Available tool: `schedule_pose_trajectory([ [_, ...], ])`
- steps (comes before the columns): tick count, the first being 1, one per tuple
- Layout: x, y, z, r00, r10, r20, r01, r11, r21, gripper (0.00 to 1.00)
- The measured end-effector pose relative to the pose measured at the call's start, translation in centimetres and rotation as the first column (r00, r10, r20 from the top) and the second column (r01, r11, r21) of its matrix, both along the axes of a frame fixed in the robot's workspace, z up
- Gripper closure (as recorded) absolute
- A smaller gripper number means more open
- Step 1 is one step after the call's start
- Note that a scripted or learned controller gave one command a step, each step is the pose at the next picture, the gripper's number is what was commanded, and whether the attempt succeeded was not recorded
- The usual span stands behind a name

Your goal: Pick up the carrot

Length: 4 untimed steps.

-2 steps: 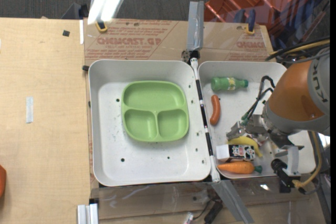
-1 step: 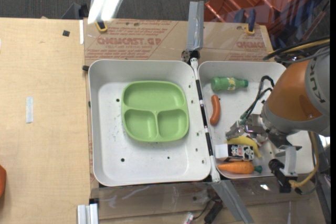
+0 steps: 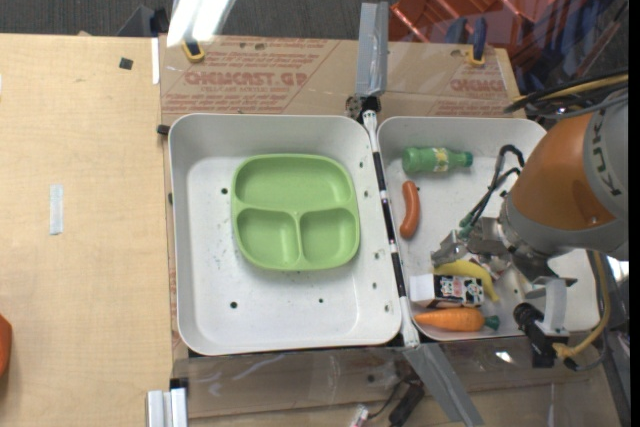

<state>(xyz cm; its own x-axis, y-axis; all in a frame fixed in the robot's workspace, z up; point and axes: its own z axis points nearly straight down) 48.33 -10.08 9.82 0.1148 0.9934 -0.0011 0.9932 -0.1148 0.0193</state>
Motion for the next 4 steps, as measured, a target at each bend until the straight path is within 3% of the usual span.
schedule_pose_trajectory([
  [1, 0.0, -0.3, 0.9, 1.000, -0.005, 0.001, 0.005, 1.000, -0.004, 1.00],
  [2, 0.0, -0.3, 0.9, 1.000, -0.005, -0.001, 0.005, 1.000, -0.004, 0.00],
  [3, 0.3, -0.5, -0.2, 0.999, -0.036, -0.010, 0.036, 0.999, 0.002, 0.00],
  [4, 6.7, 0.1, -0.1, 0.999, -0.049, -0.004, 0.049, 0.999, -0.002, 0.00],
])
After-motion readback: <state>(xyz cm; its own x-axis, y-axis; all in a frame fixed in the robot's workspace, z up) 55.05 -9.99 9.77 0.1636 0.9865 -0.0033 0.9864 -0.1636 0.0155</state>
